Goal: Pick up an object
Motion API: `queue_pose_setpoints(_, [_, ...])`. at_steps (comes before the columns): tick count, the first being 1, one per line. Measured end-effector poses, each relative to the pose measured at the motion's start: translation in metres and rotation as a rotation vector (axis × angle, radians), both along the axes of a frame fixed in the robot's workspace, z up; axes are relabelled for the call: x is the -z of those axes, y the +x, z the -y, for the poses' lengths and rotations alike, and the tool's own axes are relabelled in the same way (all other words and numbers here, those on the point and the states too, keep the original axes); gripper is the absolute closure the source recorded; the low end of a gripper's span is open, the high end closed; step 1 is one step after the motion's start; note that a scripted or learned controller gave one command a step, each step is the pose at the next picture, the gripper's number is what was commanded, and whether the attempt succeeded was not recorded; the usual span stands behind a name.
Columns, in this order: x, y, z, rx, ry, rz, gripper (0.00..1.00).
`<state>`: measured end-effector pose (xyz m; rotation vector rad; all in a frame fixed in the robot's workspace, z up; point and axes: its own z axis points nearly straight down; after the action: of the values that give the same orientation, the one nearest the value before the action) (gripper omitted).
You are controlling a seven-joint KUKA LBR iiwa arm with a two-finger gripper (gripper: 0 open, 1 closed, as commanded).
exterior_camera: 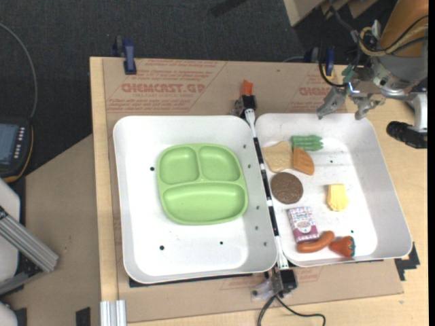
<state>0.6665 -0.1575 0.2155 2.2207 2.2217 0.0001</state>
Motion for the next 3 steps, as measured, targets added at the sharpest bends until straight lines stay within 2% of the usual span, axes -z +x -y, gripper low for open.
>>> queue_pose_setpoints(1, [0.037,-0.013,-0.050,-0.004,0.003,-0.005,0.00])
queue_pose_setpoints(2, [0.135,-0.028,-0.034,0.004,0.003,-0.002,0.00])
queue_pose_setpoints(3, [0.129,0.002,-0.031,-0.002,-0.001,0.005,0.00])
